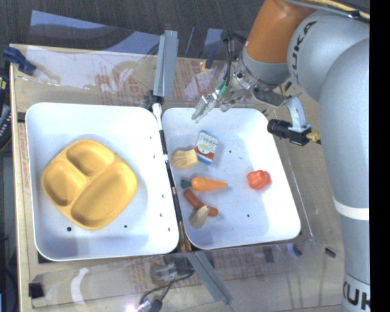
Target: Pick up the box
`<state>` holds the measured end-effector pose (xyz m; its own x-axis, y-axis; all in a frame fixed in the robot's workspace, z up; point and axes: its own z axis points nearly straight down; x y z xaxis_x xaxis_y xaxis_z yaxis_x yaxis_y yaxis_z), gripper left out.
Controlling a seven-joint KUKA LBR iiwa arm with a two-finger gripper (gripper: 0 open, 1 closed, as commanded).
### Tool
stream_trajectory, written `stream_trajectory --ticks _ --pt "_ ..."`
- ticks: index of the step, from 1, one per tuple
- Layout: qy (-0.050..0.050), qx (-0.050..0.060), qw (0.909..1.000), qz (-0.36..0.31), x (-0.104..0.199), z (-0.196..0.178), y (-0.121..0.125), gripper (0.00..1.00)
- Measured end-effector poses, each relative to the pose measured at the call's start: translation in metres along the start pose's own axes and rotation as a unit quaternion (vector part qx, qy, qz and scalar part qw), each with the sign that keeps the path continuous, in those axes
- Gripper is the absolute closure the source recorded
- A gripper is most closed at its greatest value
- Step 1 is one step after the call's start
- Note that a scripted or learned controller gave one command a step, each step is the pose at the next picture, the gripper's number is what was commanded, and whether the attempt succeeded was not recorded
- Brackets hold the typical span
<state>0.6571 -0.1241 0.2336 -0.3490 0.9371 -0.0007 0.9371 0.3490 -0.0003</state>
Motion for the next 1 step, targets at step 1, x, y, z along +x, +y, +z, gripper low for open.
stream_trajectory --ticks 1 --pt "0.001 0.002 0.9998 0.019 -0.0207 0.1040 -0.0084 0.00"
